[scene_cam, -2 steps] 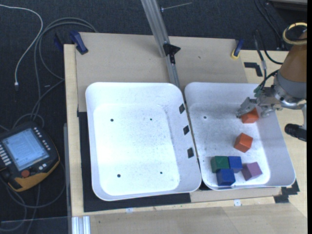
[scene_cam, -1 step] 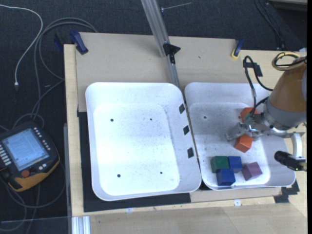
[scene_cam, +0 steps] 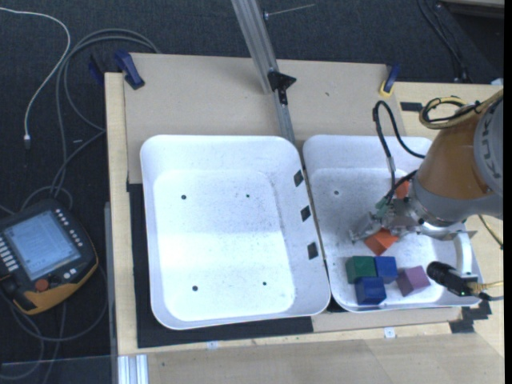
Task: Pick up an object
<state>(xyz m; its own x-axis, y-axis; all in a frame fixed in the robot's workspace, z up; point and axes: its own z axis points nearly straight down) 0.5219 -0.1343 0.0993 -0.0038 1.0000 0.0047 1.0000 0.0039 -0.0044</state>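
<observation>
My gripper is low in the right bin, near its middle right, with the grey arm and its orange band slanting in from the right. Directly beneath and touching the gripper's tip lies an orange block, partly covered by it. Just in front, towards the bin's near edge, sit a green block, a blue block, a darker blue block and a purple block, packed close together.
The left bin lies beside the right one, separated by a ridge with black clips. A metal pole rises behind the bins. Black cables hang off the arm over the right bin's back.
</observation>
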